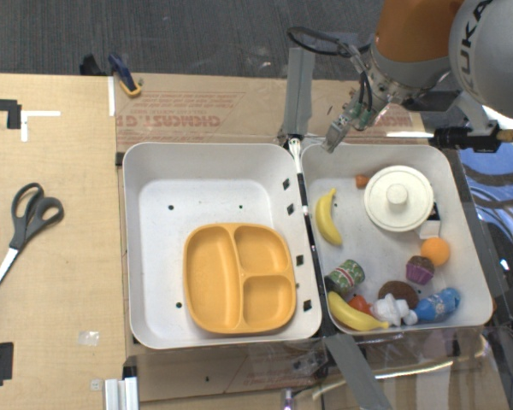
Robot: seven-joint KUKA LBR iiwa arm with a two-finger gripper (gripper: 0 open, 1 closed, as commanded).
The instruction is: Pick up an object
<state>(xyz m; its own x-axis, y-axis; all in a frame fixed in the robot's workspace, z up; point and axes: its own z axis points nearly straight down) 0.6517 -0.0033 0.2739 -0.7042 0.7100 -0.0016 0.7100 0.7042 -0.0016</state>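
Observation:
My gripper (335,135) hangs above the back left corner of the right bin (462,229), just over its rim, with nothing seen in it. In that bin a small banana (327,218) lies near the left wall. A round white lidded pot (398,196) stands behind an orange ball (435,250) and a purple cupcake (420,269). Along the front lie a green can (346,275), a second banana (355,313), a brown piece (398,291), a white toy (398,313) and a blue toy (438,304).
The left bin (154,229) holds a yellow divided plate (239,278). Scissors (26,220) lie on the wooden bench at the left. A blue and yellow clip (124,75) sits at the back. A grey post (298,92) rises behind the wall between the bins.

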